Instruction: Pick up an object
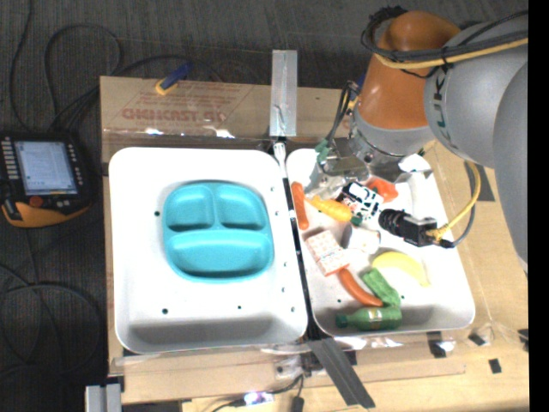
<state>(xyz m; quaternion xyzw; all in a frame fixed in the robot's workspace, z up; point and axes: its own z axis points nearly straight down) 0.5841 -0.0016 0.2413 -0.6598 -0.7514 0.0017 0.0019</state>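
Dark carpet is lying around the tabletop (pixel 129 110), and the hand (pixel 336 166), whose opening I cannot tell, is hanging over the crowded right bin (pixel 455 312) at center right, so it may be slipping between the carrot (pixel 298 206) and neighbouring toys.

Upper right of the frame: we note the arm (pixel 480 75), smooth rounded grey shell, bulky. An orange band (pixel 405 67) wraps it above the wrist, glossy and dome-shaped. Black cables (pixel 403 50) loop over the orange part. A yellow cable (pixel 470 204) runs down the right side toward a black cylindrical fitting (pixel 403 223). Dark lettering on the grey shell, partly legible. The wrist below the band is pale metal.
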